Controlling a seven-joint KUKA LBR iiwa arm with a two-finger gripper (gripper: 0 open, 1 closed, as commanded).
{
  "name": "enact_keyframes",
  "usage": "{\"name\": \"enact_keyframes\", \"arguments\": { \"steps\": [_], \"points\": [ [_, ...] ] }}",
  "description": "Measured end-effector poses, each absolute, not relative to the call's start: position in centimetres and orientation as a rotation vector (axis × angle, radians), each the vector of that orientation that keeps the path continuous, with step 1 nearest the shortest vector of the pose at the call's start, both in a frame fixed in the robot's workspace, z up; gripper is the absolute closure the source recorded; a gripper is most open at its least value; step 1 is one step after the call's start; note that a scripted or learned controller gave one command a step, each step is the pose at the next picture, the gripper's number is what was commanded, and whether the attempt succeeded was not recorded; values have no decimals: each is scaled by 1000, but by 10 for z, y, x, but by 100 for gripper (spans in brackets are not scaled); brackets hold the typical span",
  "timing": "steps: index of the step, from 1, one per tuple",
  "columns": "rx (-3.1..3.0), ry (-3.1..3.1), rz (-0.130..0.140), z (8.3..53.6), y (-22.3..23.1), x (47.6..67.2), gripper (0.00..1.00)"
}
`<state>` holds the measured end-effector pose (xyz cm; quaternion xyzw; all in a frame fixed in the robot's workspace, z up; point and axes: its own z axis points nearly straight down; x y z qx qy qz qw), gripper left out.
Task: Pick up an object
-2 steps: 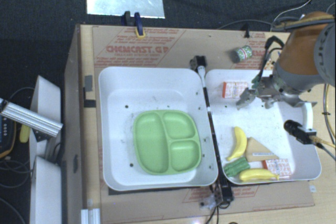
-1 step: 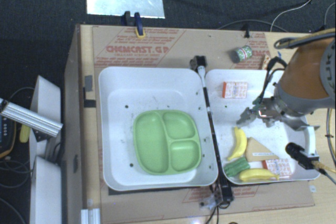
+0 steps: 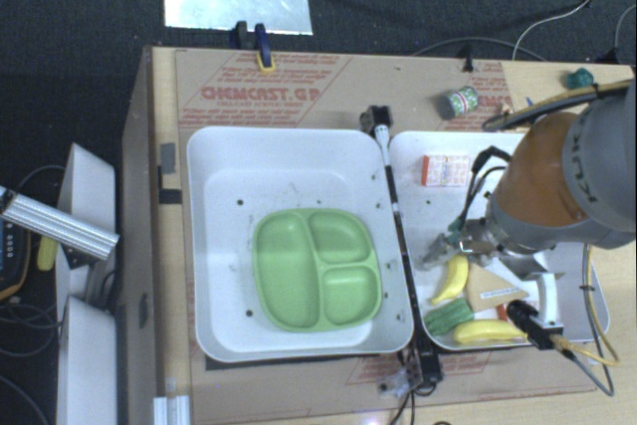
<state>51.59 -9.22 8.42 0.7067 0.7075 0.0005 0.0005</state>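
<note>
Bananas lie in the right bin [image 3: 418, 214], at its near left part. One small yellow banana [image 3: 453, 279] stands with its long axis going from near to far, a little tilted, just under the gripper [image 3: 450, 249]. Whether the gripper is open or closed, I cannot tell; the grey arm [image 3: 567, 184] hides much of this bin. A second banana [image 3: 488, 331] lies left to right, beside a green object [image 3: 448, 316]. The left bin [image 3: 214, 214] holds a green divided plate [image 3: 318, 269].
</note>
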Motion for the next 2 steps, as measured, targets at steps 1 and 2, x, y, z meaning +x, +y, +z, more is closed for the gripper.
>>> {"name": "enact_keyframes", "arguments": {
  "steps": [1,2],
  "points": [
    [2218,2222,4,95,-92,517,100],
    [2213,2225,8,186,-23,608,100]
  ]
}}
